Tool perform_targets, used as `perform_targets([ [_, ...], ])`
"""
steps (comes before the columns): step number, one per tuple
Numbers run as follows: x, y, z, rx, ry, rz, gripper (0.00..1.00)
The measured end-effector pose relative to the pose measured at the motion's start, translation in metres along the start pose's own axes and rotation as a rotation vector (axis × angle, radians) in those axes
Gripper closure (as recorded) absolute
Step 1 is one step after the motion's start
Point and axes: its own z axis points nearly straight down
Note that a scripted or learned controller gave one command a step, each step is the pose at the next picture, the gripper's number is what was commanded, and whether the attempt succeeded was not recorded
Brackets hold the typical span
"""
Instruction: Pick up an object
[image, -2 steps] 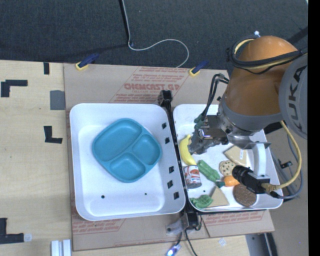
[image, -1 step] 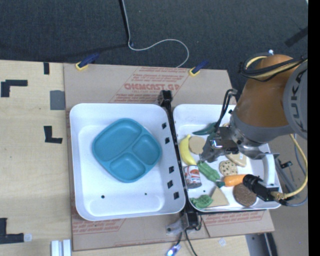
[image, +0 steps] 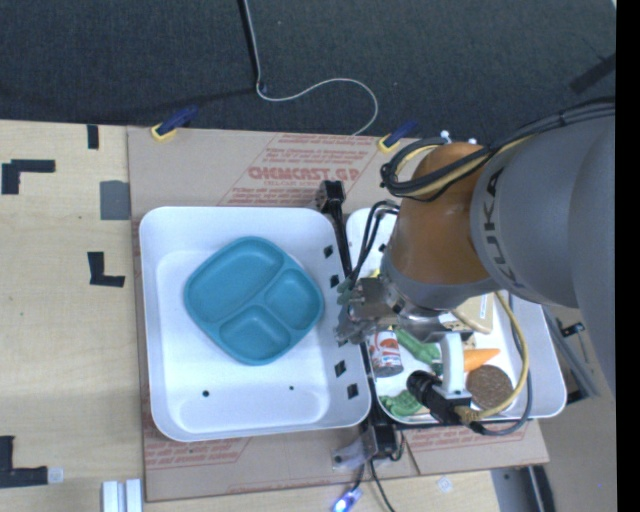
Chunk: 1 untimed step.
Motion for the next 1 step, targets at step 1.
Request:
perform_targets([
  [1,0.0257,0.0018,-0.1324,-0.020,0.002,0.001,1.00],
])
